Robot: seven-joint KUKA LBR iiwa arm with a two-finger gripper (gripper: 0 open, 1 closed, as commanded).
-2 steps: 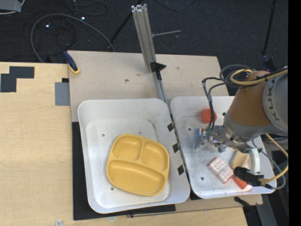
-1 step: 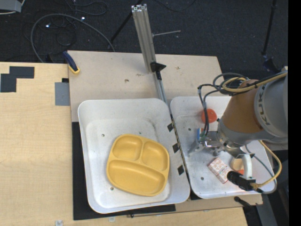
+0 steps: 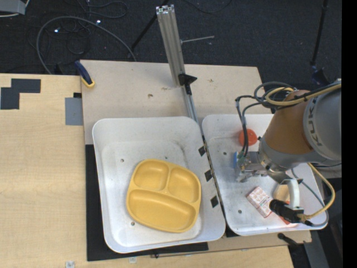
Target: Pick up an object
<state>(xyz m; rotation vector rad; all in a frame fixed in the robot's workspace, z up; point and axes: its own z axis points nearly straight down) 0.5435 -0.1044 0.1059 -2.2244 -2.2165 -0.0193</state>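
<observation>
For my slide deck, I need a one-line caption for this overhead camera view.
KUKA arm reaches into the right bin near small objects; a yellow divided plate lies in the left bin.

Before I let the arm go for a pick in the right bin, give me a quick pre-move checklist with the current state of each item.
1. Arm over the right bin: ok, the claw is low over its left half.
2. Claw holding anything: cannot tell, nothing shows between its fingers.
3. Target candidates: ok, orange ball and patterned packet lie in that bin.
4. Packet free of the arm: ok, it lies apart, nearer the front.
5. Ball unobstructed: not ok, a cable crosses it.
6. Yellow divided plate: ok, in the left bin, out of the way.
</observation>
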